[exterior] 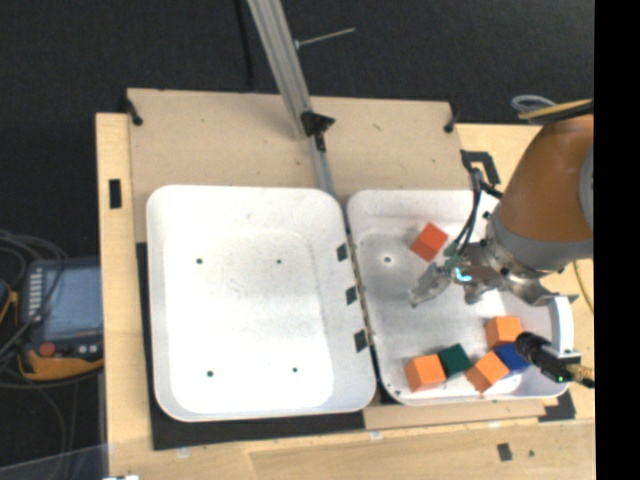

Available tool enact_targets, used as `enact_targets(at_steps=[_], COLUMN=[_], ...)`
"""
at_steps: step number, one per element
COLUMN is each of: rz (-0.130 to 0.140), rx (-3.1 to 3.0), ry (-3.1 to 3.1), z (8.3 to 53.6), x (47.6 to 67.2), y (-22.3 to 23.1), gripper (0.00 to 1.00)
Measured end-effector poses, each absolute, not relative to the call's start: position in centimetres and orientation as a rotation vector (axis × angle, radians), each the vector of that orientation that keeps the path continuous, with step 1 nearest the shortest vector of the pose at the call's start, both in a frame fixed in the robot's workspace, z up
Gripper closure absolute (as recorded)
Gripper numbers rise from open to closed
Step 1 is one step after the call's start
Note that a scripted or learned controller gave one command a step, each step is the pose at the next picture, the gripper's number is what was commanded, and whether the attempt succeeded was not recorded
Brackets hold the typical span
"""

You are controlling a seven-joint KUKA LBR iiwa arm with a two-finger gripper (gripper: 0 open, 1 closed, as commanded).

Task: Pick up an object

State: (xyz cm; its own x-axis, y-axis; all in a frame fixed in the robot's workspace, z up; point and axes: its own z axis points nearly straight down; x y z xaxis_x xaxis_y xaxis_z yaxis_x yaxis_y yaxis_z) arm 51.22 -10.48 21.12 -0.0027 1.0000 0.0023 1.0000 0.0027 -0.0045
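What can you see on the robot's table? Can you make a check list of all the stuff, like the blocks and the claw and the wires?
Surface: wooden bench bearing a left bin and a right bin, both white.
Job's things: in the right bin, an orange block near the top; lower down, orange blocks, a green block and a blue block bunched together.
Clutter: nothing seen.
Grippers: gripper low over the right bin's middle, below the upper orange block, nothing between its fingers.
Cables: dark cables left of the bench.
Surroundings: screen device at left, metal rail behind, dark floor.
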Motion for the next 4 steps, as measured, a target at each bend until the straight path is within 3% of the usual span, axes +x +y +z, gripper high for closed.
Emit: enact_targets(at_steps=[1, 3, 4], rz=[-0.003, 0.008, 0.001], rx=[-2.224, -2.222, -2.228], ry=[-2.219, -2.216, -2.218], z=[21.3, 11.0, 9.8], x=[51.3, 51.1, 51.2], y=[-10.5, -11.5, -11.7], gripper=[0.0, 0.0, 0.0])
